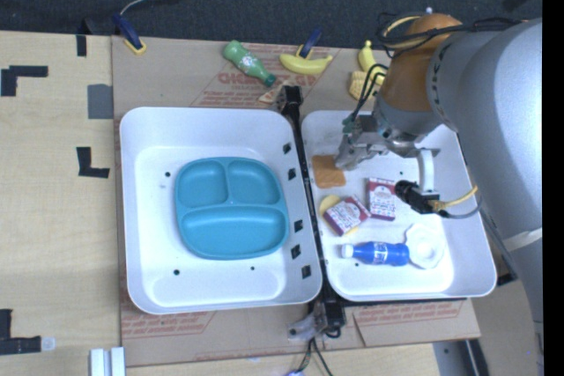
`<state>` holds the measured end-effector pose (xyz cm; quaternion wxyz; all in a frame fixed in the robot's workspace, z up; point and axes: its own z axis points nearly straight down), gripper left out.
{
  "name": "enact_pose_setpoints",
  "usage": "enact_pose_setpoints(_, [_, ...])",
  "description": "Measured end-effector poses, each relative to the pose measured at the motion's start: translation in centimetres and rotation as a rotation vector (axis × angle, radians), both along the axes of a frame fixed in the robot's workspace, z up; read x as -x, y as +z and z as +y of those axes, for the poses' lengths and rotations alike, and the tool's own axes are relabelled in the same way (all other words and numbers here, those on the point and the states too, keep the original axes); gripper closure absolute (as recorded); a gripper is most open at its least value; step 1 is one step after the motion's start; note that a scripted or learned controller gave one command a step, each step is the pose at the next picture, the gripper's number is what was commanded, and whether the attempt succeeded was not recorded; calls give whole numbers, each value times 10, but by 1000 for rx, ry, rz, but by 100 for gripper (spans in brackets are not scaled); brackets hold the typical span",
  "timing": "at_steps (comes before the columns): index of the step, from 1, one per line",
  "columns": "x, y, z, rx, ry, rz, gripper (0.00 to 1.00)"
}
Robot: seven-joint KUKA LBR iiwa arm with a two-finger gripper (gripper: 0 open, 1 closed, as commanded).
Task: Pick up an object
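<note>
My gripper (350,151) hangs low over the far left part of the right bin (467,273), just above a tan slice of bread (330,173). Whether anything sits between its fingers is hidden by the wrist. Two small red and white cartons (346,215) (382,198) lie in the middle of the bin. A yellow piece (328,202) rests by the left wall. A blue bottle (379,254) with a white cap lies near the front, beside a white cup (425,246).
The left bin (145,145) holds a blue divided plate (232,207). Behind the bins on the cardboard lie a green bottle (248,62), a yellow banana (305,62) and another yellow item (363,70). The grey arm covers the right side.
</note>
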<state>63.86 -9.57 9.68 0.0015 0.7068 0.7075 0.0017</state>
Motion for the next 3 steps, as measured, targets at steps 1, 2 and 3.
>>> enact_pose_setpoints(1, [0,0,0,0,0,1,0])
enact_pose_setpoints(2, [-30,-12,2,0,0,3,0])
enact_pose_setpoints(3, [-4,-11,0,2,0,3,0])
